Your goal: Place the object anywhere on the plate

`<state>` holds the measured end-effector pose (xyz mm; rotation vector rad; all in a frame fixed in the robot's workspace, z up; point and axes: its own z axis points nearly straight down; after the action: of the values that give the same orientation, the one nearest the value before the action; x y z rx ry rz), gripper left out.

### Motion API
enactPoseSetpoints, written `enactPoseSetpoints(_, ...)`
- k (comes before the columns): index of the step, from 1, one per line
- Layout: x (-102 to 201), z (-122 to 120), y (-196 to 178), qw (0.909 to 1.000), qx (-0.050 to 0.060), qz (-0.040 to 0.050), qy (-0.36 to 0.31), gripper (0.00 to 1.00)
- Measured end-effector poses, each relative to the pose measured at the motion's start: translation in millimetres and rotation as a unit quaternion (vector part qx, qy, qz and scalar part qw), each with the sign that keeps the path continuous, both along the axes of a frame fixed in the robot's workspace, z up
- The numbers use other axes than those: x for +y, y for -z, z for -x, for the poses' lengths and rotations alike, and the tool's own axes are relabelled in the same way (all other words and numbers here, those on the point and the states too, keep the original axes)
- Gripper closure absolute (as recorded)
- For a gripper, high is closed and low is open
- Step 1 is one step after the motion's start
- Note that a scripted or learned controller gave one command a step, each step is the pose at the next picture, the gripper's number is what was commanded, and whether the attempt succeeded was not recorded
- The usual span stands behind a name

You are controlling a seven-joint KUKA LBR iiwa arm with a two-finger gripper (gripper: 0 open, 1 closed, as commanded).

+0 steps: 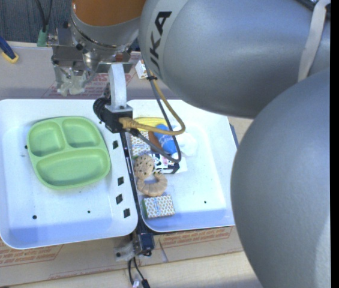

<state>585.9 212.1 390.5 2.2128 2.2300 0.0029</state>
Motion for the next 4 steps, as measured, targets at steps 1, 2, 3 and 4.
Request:
enactPoseSetpoints(1,5,-69,125,1.0000,0.003,0.0020,0.001,1.00)
enactPoseSetpoints(2,5,-13,158,1.0000,0.003,0.0020,0.001,1.00)
enactPoseSetpoints(3,-54,-13,280,1.0000,-0.006,-0.0011,0.000,1.00)
enactPoseSetpoints(4,-116,-68,185,1.0000,0.000,0.0013,0.001,1.00)
